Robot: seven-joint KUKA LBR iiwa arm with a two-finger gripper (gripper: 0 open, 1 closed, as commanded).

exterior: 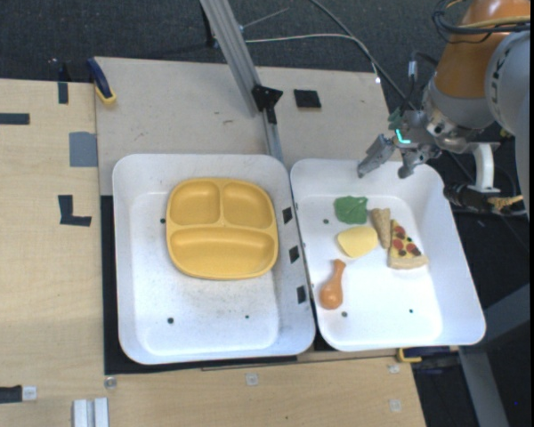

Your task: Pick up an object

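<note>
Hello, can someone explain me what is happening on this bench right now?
A grey robot arm reaches in from the right, and its end effector hangs open above the far edge of the right bin, holding nothing. That bin holds toy food: a green piece, a yellow piece, a pizza slice and a drumstick. The left bin holds a yellow divided plate. Nothing has been picked up yet.

A robotics lab: taped bench (36, 238), cabled arm (481, 52)

The arm (507, 60) has a grey rounded body with an orange band on top. Black cables run beside it. The end effector (393, 162) has two thin grey metal fingers and a small turquoise light.
</note>
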